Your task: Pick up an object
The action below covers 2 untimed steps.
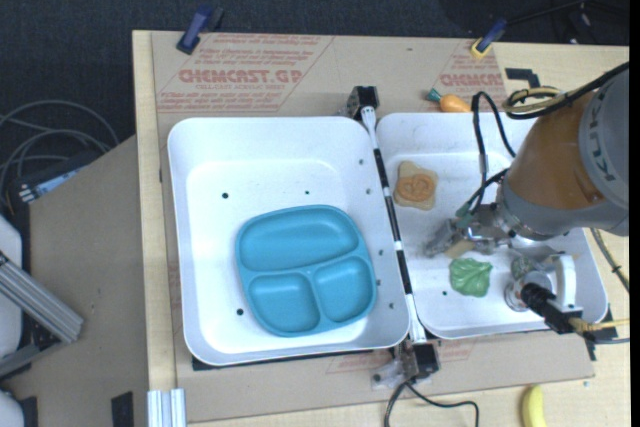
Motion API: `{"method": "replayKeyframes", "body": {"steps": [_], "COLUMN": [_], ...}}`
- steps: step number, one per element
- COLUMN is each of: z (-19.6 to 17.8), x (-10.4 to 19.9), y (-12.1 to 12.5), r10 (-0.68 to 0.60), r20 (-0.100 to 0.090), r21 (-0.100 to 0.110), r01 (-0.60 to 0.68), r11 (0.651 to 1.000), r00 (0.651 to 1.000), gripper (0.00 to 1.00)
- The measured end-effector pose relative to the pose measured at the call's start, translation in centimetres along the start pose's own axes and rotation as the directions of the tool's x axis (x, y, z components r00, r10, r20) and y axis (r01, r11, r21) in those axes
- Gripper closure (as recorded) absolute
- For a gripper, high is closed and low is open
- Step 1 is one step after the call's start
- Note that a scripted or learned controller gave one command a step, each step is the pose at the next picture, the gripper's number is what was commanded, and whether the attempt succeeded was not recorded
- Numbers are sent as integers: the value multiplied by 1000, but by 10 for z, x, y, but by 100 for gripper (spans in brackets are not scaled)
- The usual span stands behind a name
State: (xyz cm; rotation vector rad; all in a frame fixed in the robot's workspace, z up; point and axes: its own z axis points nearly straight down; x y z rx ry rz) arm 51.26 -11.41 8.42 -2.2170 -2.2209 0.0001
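Observation:
In the right bin (440,130), a tan, square, biscuit-like piece (416,186) lies near the left wall. A green leafy piece (470,275) rests nearer the front. My gripper (450,237) hangs low over the bin floor between these two, just above and left of the green piece and apart from the tan one. The grey arm with its orange band (560,160) reaches in from the right and hides the bin's right side. Nothing shows as held in the gripper.
The left bin (200,155) holds a blue divided plate (305,267). A black divider rail (385,190) runs between the bins. A small orange item (452,101) lies on the bench behind the right bin, and cables (485,130) loop near the arm.

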Motion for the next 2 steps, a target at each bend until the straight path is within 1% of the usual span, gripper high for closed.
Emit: {"method": "replayKeyframes", "body": {"steps": [1, 2], "z": [-10, -101], "x": [-1, 75], "y": [0, 8], "r10": [2, -1], "r20": [2, 1], "r21": [-1, -4], "r01": [-2, 1], "r11": [1000, 1000], "r00": [1000, 1000], "gripper": [100, 100]}}
